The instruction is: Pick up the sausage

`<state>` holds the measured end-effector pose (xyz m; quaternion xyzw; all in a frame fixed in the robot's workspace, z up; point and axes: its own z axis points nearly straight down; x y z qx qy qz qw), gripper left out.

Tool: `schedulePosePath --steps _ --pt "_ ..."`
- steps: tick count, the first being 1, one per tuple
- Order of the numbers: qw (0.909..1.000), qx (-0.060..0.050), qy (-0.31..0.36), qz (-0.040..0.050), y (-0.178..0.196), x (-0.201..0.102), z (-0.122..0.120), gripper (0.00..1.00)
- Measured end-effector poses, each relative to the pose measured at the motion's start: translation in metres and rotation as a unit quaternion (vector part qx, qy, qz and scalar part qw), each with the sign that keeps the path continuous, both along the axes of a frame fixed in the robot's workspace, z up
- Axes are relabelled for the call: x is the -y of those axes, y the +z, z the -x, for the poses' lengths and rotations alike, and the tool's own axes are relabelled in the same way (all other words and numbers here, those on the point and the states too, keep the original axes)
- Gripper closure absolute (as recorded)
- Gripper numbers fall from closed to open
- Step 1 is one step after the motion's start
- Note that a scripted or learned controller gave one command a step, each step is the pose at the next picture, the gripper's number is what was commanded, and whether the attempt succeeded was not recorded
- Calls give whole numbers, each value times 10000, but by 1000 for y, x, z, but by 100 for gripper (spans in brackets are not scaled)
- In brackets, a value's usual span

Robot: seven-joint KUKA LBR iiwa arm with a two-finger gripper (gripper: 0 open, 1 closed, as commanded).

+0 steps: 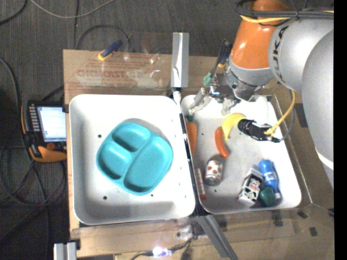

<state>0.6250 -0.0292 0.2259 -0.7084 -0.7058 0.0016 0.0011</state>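
- My claw (212, 103) hangs spread apart and holds nothing, over the right bin's (287, 199) far corner.
- The sausage (220, 141) lies just below it, beside the banana (234, 123).
- I judge this the approach: next I must shift over the sausage, drop and close.

sausage (221, 142) in right bin (290, 186), banana (232, 122) beside

A teal plastic plate with 3 compartments (135, 157) is lying in the left white bin (81, 199). In the right white bin (287, 196), a yellow banana (233, 122) is resting near the back, an orange carrot (192, 136) is leaning along the left wall, a small spotted cup (214, 170) is sitting mid-bin, and a blue bottle (268, 175) is lying beside a small printed carton (251, 187). A handheld screen unit (46, 128) is sitting left of the bins.
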Motion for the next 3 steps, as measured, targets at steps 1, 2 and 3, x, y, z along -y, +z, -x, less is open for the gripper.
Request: schedulePosePath --steps 1,2,3 --pt "9998 6 -209 -2 -2 28 -24 0" --pt "9976 -2 -697 4 -81 90 31 0" --pt "9990 15 -457 3 -28 67 -43 0"
